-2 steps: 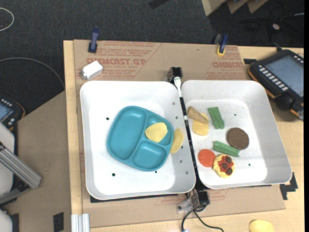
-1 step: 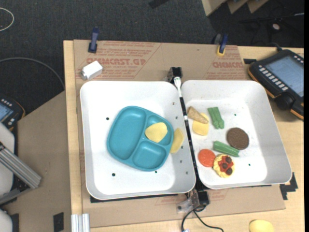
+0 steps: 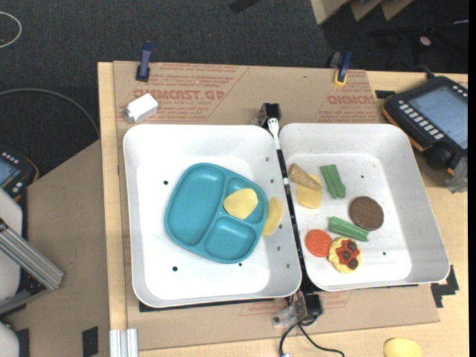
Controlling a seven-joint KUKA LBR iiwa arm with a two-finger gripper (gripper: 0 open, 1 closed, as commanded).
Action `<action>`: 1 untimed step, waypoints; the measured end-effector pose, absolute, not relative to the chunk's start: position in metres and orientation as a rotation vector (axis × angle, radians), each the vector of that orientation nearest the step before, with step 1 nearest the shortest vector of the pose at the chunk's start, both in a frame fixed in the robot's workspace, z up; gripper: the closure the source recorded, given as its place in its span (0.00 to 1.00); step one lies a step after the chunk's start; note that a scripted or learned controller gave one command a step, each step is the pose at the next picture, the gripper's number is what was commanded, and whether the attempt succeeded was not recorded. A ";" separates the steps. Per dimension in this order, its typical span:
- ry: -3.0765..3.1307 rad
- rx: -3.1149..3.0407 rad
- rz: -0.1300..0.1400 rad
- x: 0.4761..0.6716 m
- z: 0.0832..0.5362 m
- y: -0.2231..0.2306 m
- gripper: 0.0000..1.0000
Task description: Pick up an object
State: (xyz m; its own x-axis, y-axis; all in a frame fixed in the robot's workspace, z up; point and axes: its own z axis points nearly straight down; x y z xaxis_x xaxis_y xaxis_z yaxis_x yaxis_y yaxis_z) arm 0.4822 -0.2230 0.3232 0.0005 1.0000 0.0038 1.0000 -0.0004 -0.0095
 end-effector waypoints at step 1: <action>-2.230 -2.222 -0.004 0.480 0.360 -0.195 1.00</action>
State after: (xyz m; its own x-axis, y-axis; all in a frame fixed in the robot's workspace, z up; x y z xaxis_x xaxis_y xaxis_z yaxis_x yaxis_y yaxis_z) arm 0.4804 -0.1945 0.3603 -0.0037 1.0000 -0.0028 1.0000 0.0037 0.0064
